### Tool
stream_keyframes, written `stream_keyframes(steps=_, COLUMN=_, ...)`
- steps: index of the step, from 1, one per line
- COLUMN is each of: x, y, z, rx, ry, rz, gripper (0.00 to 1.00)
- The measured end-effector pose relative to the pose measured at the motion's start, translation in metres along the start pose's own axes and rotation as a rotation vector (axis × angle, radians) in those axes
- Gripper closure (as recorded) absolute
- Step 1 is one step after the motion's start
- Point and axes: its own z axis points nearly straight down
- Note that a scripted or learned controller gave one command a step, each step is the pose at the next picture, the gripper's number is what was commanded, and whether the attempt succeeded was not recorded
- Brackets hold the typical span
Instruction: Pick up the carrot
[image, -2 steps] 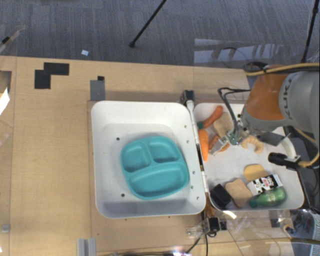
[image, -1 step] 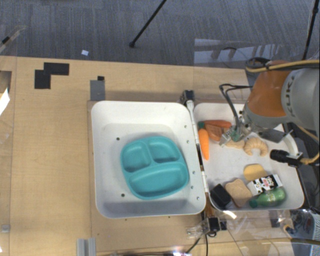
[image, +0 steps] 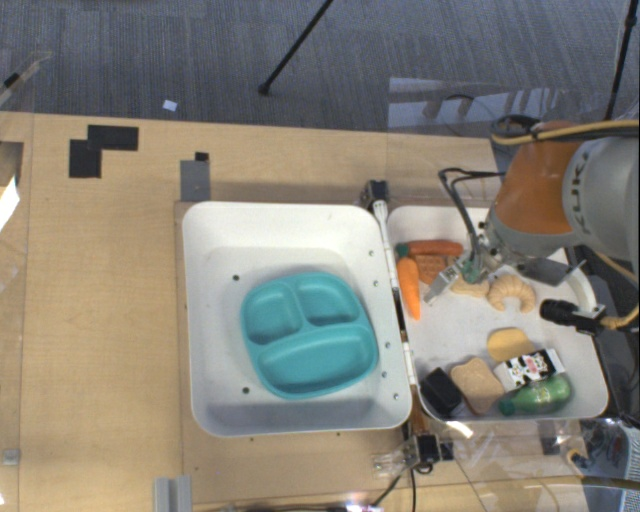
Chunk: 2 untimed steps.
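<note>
The carrot (image: 408, 286) is a short orange root with a green top. It lies in the right bin (image: 585, 330) against the left wall, pointing toward the front. My gripper (image: 454, 278) hangs just to its right, low over the bin floor. It is open with nothing between its fingers. One metal finger (image: 437, 288) reaches toward the carrot but stays a little apart from it.
A reddish sausage (image: 433, 248) and a brown slab lie just behind the carrot. A croissant (image: 512, 290) sits right of the gripper. Bread (image: 476, 384), a black block (image: 440, 392), a green bottle (image: 536, 396) and a small carton (image: 528, 367) crowd the front. The left bin holds a teal divided plate (image: 308, 335).
</note>
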Motion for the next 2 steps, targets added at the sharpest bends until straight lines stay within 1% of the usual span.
stream_keyframes(steps=1, x=-0.001, y=0.015, z=0.01, rx=0.004, ry=-0.004, rz=0.239, gripper=0.0)
stream_keyframes(steps=2, x=-0.012, y=0.024, z=0.011, rx=0.018, ry=-0.008, rz=0.391, gripper=0.0)
